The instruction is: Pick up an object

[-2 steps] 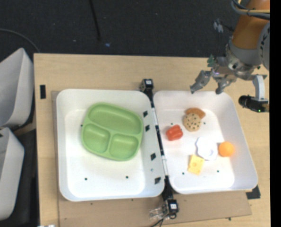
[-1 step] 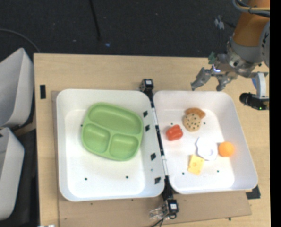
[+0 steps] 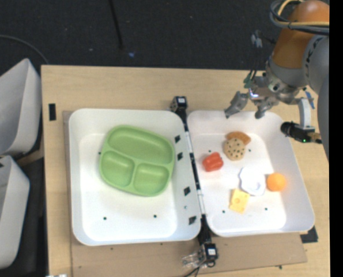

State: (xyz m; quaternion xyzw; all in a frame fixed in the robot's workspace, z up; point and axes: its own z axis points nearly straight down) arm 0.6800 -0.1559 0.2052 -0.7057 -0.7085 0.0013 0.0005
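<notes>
left bin: holds green divided plate, lying flat.
right bin: holds five small items.
arm: enters from the right, above the right bin's far edge.
gripper: fingers spread apart, nothing between them, over the far rim.
cookie: near bin centre, closest to gripper.
white disc: between orange ball and yellow cheese wedge.
red pepper: left of cookie.

Right bin: five small items, all lying loose on its floor. Brown speckled cookie-like piece toward the far edge, red pepper-shaped piece beside it nearer the left wall. White round piece mid-floor, orange ball just beside it toward the right wall, yellow holed cheese wedge nearer the front edge.
</notes>
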